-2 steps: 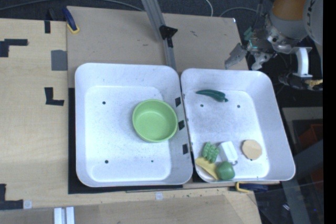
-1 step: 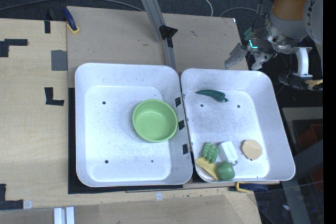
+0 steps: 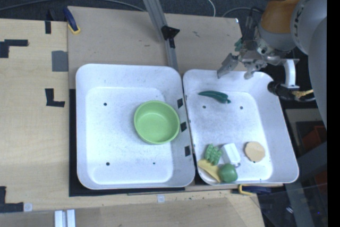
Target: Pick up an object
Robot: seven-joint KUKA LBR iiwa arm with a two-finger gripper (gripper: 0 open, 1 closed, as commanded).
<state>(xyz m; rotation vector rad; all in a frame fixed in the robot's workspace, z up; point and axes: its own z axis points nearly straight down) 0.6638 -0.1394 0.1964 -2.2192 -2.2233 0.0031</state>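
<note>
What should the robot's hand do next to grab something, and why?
Probably lower the tool a little toward the dark green pepper. The tool hangs open over the top edge of the right bin with nothing between its fingers, and the pepper is the nearest thing, lying alone. The other items are crowded together at the bin's far end.

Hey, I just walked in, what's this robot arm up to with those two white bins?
The arm's gripper hangs open above the far rim of the right bin, with nothing between its fingers. In that bin lie a dark green pepper near the far end and, at the near end, a tan round piece, a white block and a few green and yellow items. The left bin holds a green bowl. Nothing is picked up yet.
</note>
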